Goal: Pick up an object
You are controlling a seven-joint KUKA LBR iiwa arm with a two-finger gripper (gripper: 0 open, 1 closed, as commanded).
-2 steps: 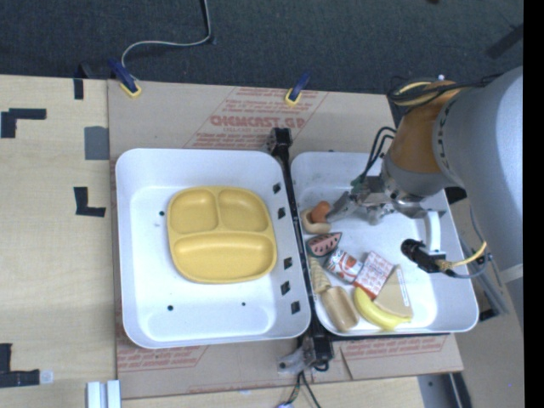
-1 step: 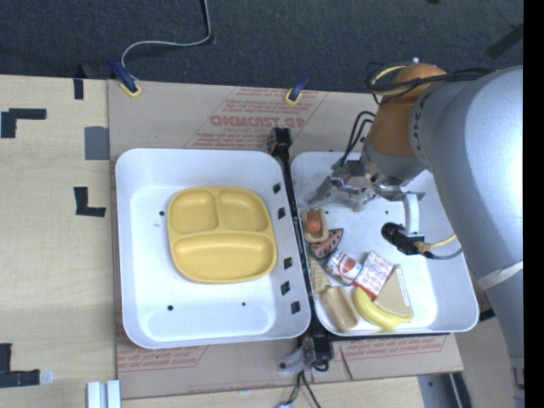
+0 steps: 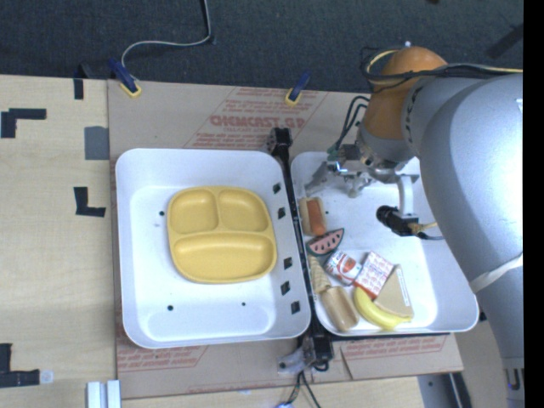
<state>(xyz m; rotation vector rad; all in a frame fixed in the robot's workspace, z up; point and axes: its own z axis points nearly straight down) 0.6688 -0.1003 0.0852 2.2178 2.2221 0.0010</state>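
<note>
Over the right bin's (image 3: 442, 313) back end, your pincer (image 3: 348, 172) hangs with nothing visibly between its parts; whether it is open or closed you cannot tell, since the wrist hides much of it. Just below it lies the hot dog (image 3: 314, 215), then the watermelon slice (image 3: 325, 243), and further toward the near rim the banana (image 3: 374, 308) and bread (image 3: 395, 294) crowd together. Your risk seems twofold: descending against the bin wall beside the hot dog, or nudging one piece into its neighbours and closing on nothing. The yellow plate (image 3: 223, 232) sits well apart, leftward.
</note>
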